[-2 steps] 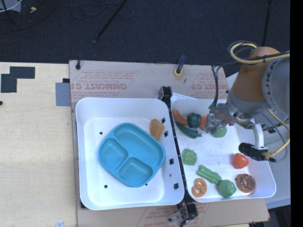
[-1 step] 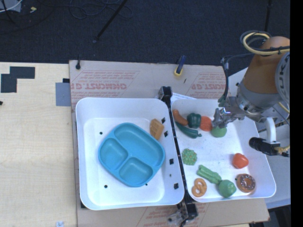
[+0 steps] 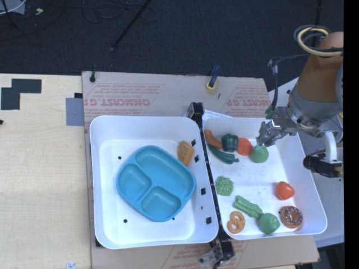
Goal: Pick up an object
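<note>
A pale wooden tabletop (image 3: 39,178) is carrying two shallow white plastic bins, and the right bin (image 3: 314,206) is holding toy food. The tool (image 3: 267,136) is hovering just above-right of a round light-green ball (image 3: 259,154); its finger state is unclear.

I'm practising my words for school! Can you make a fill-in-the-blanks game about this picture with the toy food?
1. The divided plate in the left bin is coloured ____.
2. The pretzel lies in the ____ bin.
3. The gripper hovers right by a round ____ ball.
4. The chocolate donut sits beside a green ____.

Missing words: blue; right; green; apple
</note>
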{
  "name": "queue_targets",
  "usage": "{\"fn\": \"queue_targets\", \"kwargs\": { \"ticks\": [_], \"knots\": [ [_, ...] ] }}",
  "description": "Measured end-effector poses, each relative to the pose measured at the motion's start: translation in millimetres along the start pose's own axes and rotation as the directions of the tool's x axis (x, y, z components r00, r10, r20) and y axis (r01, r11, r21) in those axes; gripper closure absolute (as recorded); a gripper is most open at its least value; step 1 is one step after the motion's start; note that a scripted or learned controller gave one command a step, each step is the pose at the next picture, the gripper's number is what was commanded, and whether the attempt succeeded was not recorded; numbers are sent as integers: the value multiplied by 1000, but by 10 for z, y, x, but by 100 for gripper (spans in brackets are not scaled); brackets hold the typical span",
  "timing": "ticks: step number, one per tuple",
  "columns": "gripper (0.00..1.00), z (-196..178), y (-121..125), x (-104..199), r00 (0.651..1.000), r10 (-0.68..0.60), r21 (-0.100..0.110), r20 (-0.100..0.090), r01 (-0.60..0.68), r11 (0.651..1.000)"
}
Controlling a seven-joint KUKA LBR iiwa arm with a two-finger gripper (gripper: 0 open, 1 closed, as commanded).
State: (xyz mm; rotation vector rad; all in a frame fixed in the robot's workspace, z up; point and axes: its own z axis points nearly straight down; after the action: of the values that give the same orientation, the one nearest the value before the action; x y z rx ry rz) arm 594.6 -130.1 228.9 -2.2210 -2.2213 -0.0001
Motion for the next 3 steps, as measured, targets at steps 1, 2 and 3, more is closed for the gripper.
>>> {"fn": "queue_targets", "kwargs": {
  "ticks": [1,2,3],
  "knots": [
    [100,-82,-242,439,1000,-3,4,-3,3,1000],
    [100,40,-635,850,1000,-2,8,-2,2,1000],
    [100,132,-891,1298,1000,-3,7,-2,3,1000]
  ]
}}
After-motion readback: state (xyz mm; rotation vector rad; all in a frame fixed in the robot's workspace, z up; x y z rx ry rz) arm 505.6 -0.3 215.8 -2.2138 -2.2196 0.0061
